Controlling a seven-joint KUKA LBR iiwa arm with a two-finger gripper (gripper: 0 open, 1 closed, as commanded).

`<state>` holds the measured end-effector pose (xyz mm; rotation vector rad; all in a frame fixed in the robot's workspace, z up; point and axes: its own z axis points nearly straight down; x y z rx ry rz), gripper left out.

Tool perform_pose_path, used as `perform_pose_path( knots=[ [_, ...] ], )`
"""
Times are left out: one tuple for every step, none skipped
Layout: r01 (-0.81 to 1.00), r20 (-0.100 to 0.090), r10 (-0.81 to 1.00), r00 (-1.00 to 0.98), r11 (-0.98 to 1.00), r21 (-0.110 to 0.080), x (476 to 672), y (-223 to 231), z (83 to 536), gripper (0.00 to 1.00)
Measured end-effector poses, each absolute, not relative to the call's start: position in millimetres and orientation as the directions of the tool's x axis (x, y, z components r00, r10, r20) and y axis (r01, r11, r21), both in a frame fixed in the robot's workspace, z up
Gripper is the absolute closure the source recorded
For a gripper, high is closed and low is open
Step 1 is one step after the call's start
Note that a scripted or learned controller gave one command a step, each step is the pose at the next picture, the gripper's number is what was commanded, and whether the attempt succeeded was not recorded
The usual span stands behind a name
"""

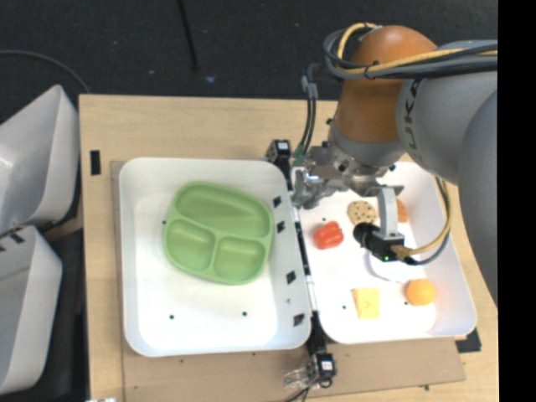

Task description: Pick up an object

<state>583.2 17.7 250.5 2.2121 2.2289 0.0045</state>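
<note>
Where the arm point(378, 99) stoops (steeply), it overhangs the right bin point(394, 325).

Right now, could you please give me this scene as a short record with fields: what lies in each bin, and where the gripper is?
left bin: one green divided plate
right bin: red item, speckled round cookie, yellow block, orange ball
gripper: at the right bin's far left corner, close to the edge between the bins
nearest item to gripper: the red item, apart from it
held object: cannot tell from this view
</note>
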Motion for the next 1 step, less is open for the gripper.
perform_pose_path(
  knots=[
    [1.000, 0.000, 1.000, -0.006, 0.006, -0.001, 583.5, 69.3, 239.0, 1.00]
  ],
)
